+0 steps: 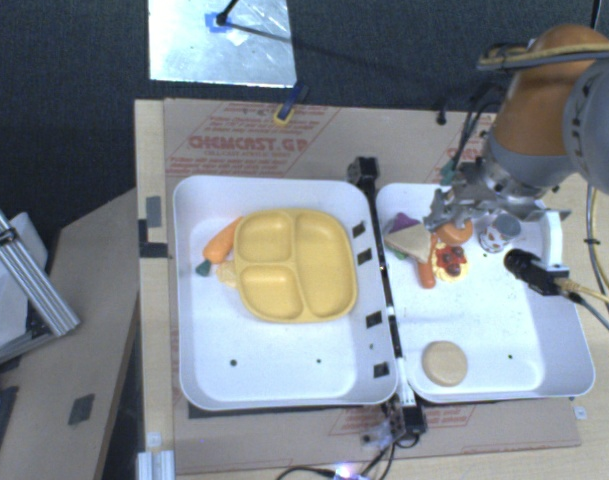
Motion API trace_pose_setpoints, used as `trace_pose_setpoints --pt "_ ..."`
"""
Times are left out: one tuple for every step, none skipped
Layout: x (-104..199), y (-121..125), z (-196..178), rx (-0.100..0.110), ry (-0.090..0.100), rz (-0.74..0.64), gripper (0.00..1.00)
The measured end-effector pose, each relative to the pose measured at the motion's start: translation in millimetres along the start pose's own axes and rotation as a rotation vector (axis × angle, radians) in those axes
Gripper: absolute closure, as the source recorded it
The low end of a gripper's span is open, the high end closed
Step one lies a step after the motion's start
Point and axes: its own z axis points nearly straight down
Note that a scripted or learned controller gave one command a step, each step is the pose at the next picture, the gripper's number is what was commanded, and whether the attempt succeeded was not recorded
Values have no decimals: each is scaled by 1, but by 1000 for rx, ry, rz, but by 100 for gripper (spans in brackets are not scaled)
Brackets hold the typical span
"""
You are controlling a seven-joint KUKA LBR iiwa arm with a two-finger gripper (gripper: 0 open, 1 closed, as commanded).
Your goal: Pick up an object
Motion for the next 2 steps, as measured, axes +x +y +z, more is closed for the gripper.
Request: trace_pose_setpoints --pt "49 39 8 1 1 0 100" --pt "82 65 12 2 0 2 100"
